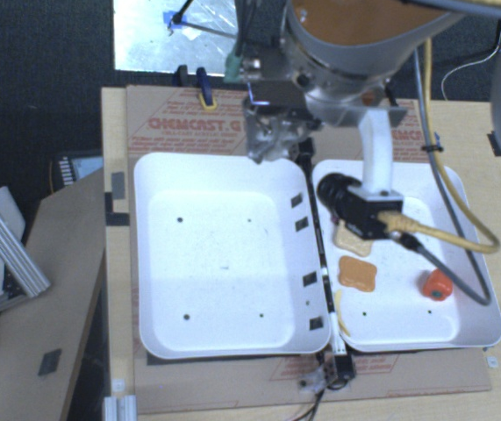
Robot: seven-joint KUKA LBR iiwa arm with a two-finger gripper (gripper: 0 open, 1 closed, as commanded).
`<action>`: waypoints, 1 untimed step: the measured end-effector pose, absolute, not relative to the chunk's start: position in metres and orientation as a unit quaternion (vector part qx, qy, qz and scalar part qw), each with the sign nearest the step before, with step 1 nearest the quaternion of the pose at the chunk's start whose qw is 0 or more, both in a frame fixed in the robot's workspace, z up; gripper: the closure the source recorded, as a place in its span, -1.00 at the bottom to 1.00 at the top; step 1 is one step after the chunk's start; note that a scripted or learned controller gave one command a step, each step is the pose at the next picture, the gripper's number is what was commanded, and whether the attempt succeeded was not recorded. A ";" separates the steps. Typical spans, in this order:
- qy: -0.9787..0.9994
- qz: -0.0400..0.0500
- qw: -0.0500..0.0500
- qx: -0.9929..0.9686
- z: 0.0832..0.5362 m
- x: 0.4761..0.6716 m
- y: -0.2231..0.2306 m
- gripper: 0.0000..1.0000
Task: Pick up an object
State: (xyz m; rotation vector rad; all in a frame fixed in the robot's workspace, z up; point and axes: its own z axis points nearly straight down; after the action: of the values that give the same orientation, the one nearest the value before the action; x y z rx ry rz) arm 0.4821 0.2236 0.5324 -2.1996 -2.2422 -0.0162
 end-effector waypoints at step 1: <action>-0.709 -0.002 -0.001 -0.705 0.535 0.518 0.235 1.00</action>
State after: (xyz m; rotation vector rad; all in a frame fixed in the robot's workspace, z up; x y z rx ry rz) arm 0.5182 0.2352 0.5353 -2.2171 -2.2289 -0.0062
